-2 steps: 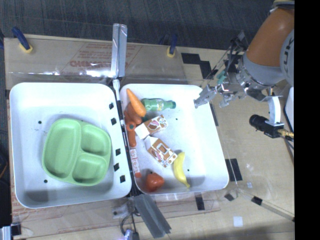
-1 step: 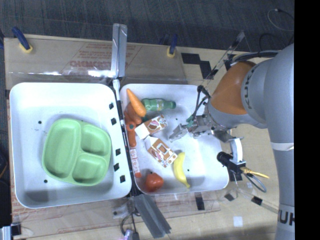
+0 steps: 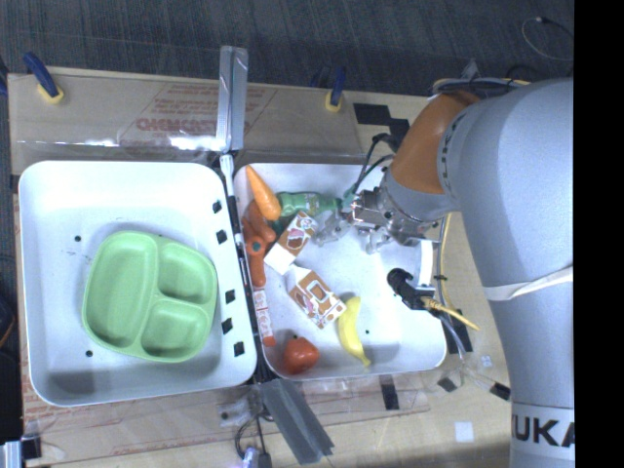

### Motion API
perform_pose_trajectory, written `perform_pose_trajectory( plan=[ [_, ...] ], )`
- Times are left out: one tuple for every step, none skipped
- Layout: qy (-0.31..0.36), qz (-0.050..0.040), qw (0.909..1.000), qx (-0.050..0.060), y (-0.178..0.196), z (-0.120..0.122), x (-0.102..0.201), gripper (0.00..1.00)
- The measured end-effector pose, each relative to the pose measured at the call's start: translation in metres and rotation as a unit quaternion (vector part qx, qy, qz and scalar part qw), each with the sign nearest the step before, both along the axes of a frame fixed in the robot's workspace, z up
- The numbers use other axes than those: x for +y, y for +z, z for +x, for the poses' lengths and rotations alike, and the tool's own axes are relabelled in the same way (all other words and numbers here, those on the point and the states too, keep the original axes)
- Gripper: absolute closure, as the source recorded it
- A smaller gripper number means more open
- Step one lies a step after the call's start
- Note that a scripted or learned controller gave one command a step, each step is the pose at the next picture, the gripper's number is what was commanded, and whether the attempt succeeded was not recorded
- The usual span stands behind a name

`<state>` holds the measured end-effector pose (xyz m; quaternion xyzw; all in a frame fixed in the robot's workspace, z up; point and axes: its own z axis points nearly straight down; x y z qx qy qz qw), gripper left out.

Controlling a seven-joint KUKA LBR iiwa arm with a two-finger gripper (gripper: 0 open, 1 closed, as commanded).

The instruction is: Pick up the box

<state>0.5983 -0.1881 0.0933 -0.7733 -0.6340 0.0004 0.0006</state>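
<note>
Gripper (image 3: 353, 213) above right bin (image 3: 414, 354), box (image 3: 316, 297) nearby

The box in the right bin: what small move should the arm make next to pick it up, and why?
Probably move the pincer toward the camera view's lower left, then lower it. The box lies flat near the bin's middle, between a banana and a small carton, while the pincer sits over the bin's upper part beside a green packet, not above the box.
</note>
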Motion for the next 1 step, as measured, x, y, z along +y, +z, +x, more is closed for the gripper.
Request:
perform_pose_trajectory(
  plan=[
    [-0.088, 0.0007, 0.9958, 0.025, -0.0035, 0.0468, 0.0132, 0.00]
  ],
)
